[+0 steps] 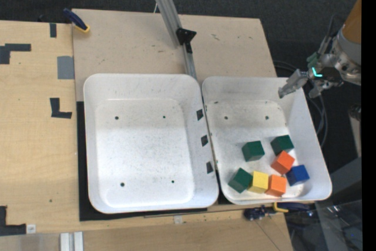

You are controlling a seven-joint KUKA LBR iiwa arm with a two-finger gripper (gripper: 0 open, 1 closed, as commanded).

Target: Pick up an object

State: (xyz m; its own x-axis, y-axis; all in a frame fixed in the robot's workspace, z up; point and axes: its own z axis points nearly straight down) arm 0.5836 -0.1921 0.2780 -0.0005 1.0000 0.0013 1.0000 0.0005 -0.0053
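Note:
Several small cubes lie in the near right corner of the right bin (235,88): two dark green ones (253,150) (282,143), an orange one (284,162), a blue one (298,174), and a front row of green (240,180), yellow (259,181) and orange (277,184). My gripper (299,90) hangs over the bin's far right corner, well above and behind the cubes. It is open, with nothing between its fingers (289,87).
The left bin (94,97) sits beside the right one, their rims touching. A slanted metal pole (167,3) rises from a clamp (185,37) behind the bins. A blue and yellow tool (76,20) lies at the far left of the bench.

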